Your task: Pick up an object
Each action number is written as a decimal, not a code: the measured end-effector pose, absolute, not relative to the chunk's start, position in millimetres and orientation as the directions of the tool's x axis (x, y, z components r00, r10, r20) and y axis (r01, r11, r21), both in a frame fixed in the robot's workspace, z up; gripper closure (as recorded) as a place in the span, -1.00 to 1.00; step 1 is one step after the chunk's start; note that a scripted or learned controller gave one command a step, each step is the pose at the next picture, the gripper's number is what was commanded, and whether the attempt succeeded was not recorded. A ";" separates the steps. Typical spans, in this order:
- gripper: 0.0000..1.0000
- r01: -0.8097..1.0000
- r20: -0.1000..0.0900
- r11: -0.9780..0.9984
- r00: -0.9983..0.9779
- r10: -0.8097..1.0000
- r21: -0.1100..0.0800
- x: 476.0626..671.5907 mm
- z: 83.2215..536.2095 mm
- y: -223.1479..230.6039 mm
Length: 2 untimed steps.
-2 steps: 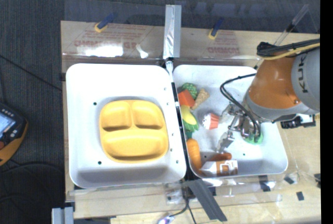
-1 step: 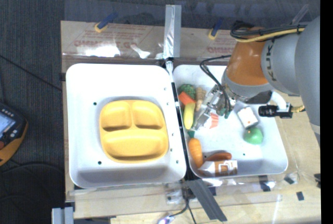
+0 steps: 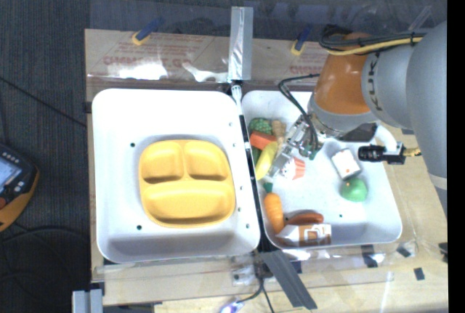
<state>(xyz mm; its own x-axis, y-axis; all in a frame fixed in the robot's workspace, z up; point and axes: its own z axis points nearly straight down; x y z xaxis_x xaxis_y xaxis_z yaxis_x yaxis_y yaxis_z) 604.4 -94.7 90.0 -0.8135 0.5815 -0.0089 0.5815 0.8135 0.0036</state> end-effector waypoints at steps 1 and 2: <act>-1.00 0.330 -0.005 0.944 -0.944 0.330 -0.002 635.6 127.5 -137.9; -1.00 0.439 -0.011 0.898 -0.898 0.439 0.002 612.0 90.0 -113.9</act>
